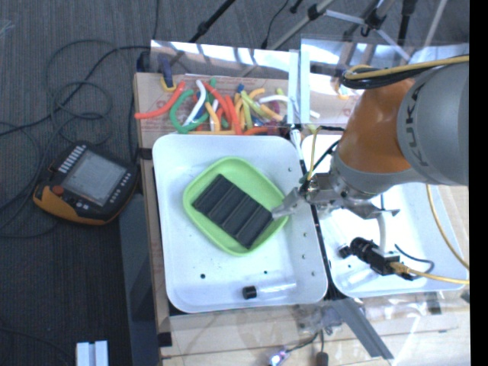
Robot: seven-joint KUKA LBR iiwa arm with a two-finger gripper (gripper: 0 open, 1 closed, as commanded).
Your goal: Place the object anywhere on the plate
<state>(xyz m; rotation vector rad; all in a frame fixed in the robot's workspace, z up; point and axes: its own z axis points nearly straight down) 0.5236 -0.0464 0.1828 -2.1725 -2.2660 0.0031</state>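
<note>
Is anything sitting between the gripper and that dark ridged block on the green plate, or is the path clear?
Nothing visible stands between them. The gripper is at the right rim of the green plate, and the dark ridged block already lies on that plate in the left bin. A small clear tube lies nearer the bin's front, off that path.

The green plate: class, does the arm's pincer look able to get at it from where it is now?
Probably yes. The pincer is already at the right rim of the green plate, with nothing between them. The dark ridged block covers most of the plate's middle, leaving mainly the rim bare.
</note>
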